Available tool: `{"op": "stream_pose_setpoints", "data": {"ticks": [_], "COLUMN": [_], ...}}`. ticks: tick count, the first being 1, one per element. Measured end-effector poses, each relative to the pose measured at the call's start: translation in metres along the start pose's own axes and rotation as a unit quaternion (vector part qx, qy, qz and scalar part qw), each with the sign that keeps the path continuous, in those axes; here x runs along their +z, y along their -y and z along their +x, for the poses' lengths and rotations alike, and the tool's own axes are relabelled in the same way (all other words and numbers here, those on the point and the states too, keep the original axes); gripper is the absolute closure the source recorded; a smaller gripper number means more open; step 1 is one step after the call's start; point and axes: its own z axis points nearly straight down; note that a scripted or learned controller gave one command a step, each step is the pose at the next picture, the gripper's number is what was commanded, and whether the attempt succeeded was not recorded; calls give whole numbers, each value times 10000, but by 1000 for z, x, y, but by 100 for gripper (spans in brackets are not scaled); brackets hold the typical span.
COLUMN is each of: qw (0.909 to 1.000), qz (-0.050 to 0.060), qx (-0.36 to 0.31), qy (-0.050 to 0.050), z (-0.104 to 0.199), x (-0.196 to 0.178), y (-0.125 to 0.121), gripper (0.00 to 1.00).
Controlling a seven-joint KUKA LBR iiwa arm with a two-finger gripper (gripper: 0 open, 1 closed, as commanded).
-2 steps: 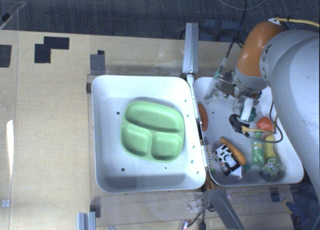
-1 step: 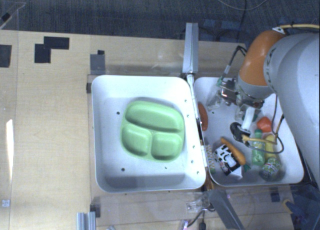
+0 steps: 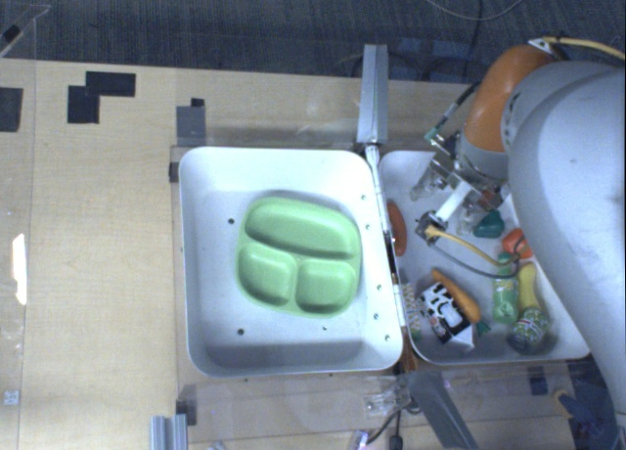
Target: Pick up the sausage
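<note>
The sausage (image 3: 395, 227) is a reddish-brown link lying lengthwise against the left wall of the right bin (image 3: 403, 172). My gripper (image 3: 442, 205) hangs over the upper middle of that bin, to the right of the sausage and apart from it. The grey arm with its orange band (image 3: 492, 106) reaches in from the right and hides the bin's right side. I see nothing held in the gripper.
The left bin (image 3: 201, 243) holds a green divided plate (image 3: 298, 254). In the right bin lie an orange carrot (image 3: 458, 296), a black-and-white packet (image 3: 442, 312), a green bottle (image 3: 504, 298), a yellow piece (image 3: 528, 285) and a teal piece (image 3: 489, 227).
</note>
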Motion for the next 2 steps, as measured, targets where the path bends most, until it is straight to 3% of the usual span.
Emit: {"op": "stream_pose_setpoints", "data": {"ticks": [1, 2], "qw": [9996, 9997], "qz": [66, -15], "qx": [275, 227], "qy": [35, -11], "z": [12, 16], "x": [-1, -14], "y": [-10, -12], "gripper": [0, 100]}}
